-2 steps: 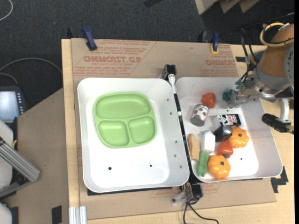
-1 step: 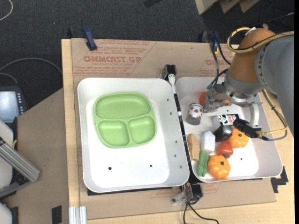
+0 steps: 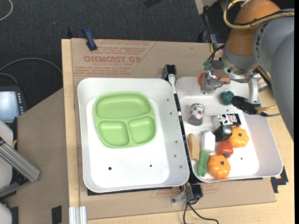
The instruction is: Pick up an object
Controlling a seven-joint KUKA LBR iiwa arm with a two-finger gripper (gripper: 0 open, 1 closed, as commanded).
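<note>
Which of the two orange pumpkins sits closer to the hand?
The upper pumpkin, beside the black-and-white box. The other pumpkin lies at the bin's near edge, farther from the hand.

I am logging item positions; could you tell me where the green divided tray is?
The green divided tray lies in the left white bin, toward its far half.

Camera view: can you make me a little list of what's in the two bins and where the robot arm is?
left bin: green divided plate
right bin: two small orange pumpkins, red pepper, green vegetable, teal ball, small toy jar
arm: gripper over right bin's far corner
holding anything: cannot tell
</note>
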